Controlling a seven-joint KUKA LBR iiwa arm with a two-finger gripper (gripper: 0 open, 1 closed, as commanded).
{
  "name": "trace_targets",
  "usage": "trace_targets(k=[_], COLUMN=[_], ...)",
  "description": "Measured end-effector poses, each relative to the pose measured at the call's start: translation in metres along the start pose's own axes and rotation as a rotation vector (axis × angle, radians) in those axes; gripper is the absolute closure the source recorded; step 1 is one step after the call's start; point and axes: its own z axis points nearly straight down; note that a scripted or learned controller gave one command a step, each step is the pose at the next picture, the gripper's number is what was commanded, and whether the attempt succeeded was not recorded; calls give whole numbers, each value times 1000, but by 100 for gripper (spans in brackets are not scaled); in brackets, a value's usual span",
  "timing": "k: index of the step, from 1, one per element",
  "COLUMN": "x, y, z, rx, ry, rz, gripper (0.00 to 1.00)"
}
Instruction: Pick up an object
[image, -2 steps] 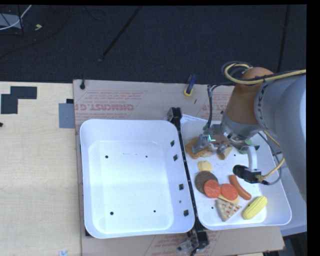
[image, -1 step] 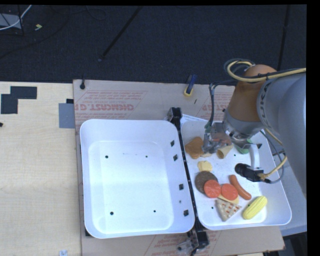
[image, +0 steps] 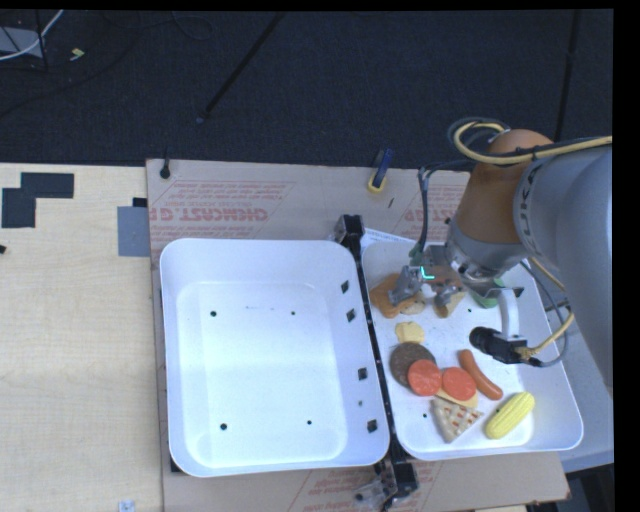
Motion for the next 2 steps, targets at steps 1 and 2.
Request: trace_targets(k=[1, 2], x=[5, 7], y=[-19, 21], z=[39, 37], rx=[18, 10], ry=[1, 0], rz=[-2, -3], gripper=[0, 0])
